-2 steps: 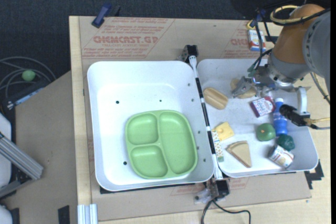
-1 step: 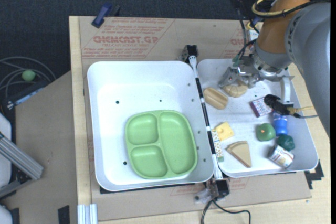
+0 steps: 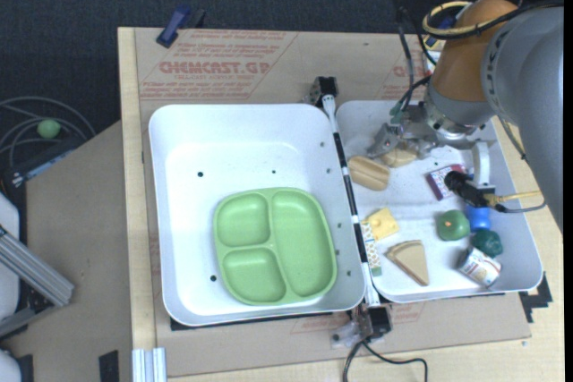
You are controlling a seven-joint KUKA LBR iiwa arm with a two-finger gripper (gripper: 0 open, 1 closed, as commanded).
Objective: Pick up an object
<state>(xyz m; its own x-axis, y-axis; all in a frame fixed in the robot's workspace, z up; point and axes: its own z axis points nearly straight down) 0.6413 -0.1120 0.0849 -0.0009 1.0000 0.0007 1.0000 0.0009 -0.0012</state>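
My gripper (image 3: pixel 391 141) is low over the back left part of the right bin (image 3: pixel 512 280), under the orange band of the arm (image 3: pixel 470 58). A tan bread-like piece (image 3: pixel 369 173) lies just in front of it, and another tan bit (image 3: pixel 402 157) sits right beside it, touching or nearly so. Farther forward lie a yellow cheese wedge (image 3: pixel 380 224) and a tan slice (image 3: pixel 410 261). A green pepper (image 3: pixel 453 224), a blue item (image 3: pixel 480 217), a dark green item (image 3: pixel 488 241), a small can (image 3: pixel 479 267) and a maroon box (image 3: pixel 439 183) sit to the right.
The left bin (image 3: pixel 179 148) holds a green divided plate (image 3: pixel 273 244). A black divider rail (image 3: pixel 342 165) runs between the bins. Cables (image 3: pixel 416 58) hang beside the arm at the back right. A blue clip (image 3: pixel 175 25) lies on the board behind the bins.
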